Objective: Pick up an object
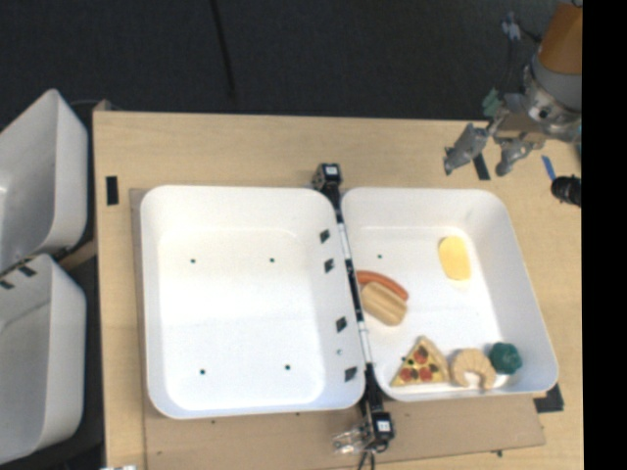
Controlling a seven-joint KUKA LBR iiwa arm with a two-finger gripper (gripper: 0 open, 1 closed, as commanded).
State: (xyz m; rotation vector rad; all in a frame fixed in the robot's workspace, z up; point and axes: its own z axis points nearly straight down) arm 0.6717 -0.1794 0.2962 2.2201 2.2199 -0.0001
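Hovering above the wooden tabletop (245, 145) beyond the right white plastic bin (509, 243), my pincer (487, 157) hangs spread and holds nothing, so the whole pick is left. The nearest target, a flat yellow oval toy (454, 258), lies in that bin, well apart.

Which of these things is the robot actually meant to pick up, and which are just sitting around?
Part of the job (any could be picked):
- hot dog
- yellow piece
- pizza slice
- tan piece
- green piece
- gripper, hanging above the bench beyond the right bin

Just lying about:
- left bin
- wooden bench
- clips between the bins
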